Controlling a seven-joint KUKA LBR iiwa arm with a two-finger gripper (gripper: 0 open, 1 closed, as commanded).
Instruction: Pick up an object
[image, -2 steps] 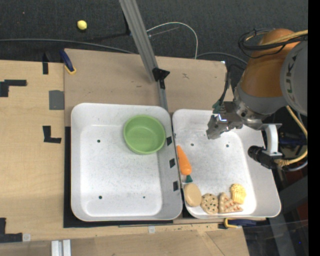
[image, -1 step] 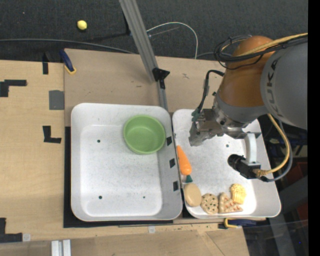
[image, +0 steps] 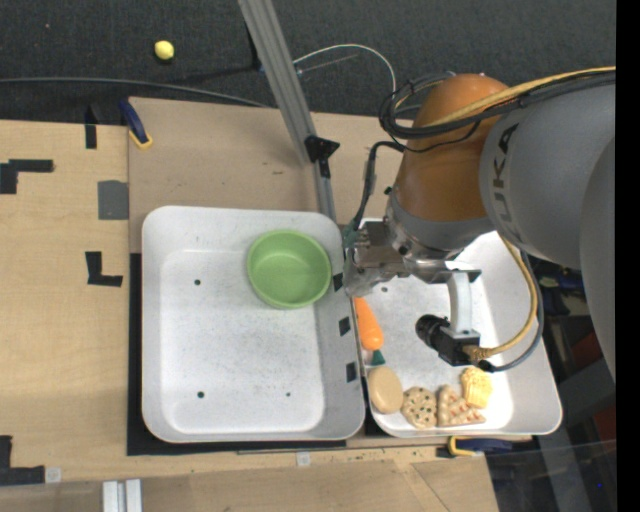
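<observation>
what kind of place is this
Most likely a robotics lab bench set up for grasping trials. A grey and orange arm reaches over two white bins on a taped wooden bench, with toy food such as a carrot and a green bowl as test objects.

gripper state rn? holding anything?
Gripper: cannot be told from this view; it sits at the right bin's left edge, just above the carrot.

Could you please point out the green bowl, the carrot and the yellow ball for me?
green bowl (image: 289, 268), camera view, on its inside bottom.
carrot (image: 368, 325), camera view, on the middle of its orange body.
yellow ball (image: 164, 49), camera view, on its centre.
</observation>
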